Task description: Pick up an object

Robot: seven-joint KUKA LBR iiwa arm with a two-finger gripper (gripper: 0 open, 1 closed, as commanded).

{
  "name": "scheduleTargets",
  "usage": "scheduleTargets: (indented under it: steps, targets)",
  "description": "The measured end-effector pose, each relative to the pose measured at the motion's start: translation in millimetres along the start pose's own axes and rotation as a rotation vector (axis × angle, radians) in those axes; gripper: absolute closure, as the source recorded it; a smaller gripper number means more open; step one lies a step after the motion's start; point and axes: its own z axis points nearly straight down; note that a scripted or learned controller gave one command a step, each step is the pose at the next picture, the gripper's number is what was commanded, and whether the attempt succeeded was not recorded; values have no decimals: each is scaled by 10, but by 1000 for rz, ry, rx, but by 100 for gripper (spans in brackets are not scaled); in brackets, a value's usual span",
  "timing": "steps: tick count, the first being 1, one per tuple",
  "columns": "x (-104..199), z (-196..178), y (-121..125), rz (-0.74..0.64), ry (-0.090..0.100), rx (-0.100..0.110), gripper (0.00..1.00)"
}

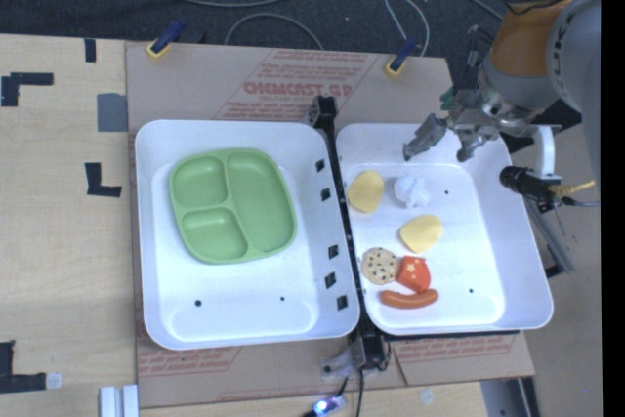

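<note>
The right bin (508, 298) has bare floor along its 3 o'clock side and across its 6 o'clock corner toward 4 o'clock, wide enough for a descent. Its middle is crowded: a yellow round piece (366, 191) at 10 o'clock, a white crumpled lump (413, 191) just beside it, a yellow wedge (421, 232) at centre, and a cookie (378, 264), a red piece (415, 273) and a sausage (407, 299) packed close at 7 o'clock. The tool (446, 142) hangs over the 12 o'clock rim, fingers spread. In the left bin (156, 288), a green divided plate (232, 204) fills the upper middle; the 6 o'clock strip lies free. A black hinge strip (337, 229) divides the bins.
</note>
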Motion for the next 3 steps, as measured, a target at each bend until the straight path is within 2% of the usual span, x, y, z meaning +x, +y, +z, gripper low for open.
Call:
scheduleTargets:
  steps: [1, 2, 3]
  targets:
    - [5, -91, 30, -4, -2, -14, 0]
    - [93, 398, -1, -4, -3, -10, 0]
    - [42, 1022, -60, -3, -3, -8, 0]
